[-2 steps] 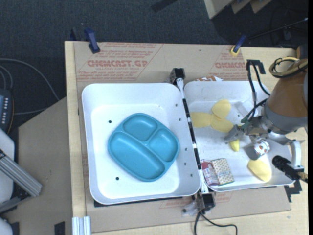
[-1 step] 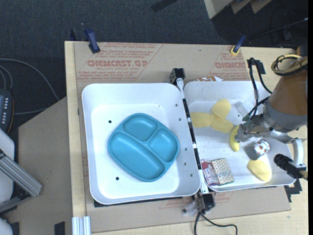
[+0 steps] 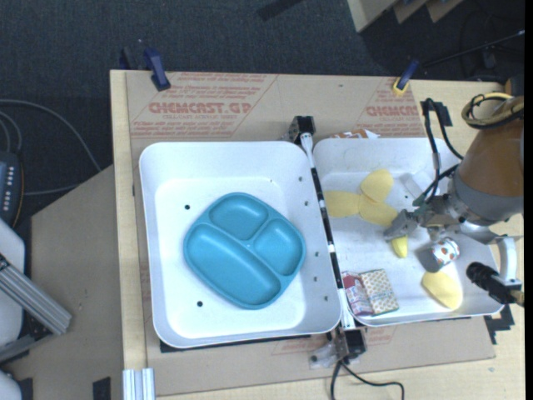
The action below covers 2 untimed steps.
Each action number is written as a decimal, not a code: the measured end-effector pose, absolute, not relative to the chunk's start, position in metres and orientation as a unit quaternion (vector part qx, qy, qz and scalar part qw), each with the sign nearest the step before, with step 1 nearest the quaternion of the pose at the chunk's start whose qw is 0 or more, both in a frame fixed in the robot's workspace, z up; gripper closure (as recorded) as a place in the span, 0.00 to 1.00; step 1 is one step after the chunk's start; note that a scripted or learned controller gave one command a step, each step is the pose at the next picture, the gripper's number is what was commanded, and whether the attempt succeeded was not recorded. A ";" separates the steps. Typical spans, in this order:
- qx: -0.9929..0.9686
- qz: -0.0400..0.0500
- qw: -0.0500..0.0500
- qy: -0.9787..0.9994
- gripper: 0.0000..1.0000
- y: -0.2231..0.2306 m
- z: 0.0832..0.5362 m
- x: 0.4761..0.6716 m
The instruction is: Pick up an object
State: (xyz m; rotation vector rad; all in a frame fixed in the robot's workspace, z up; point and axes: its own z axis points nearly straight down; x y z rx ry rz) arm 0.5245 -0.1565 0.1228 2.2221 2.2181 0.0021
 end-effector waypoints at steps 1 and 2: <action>0.707 0.000 -0.001 0.707 0.00 -0.133 0.084 0.530; 0.707 0.000 0.000 0.707 1.00 -0.133 0.094 0.530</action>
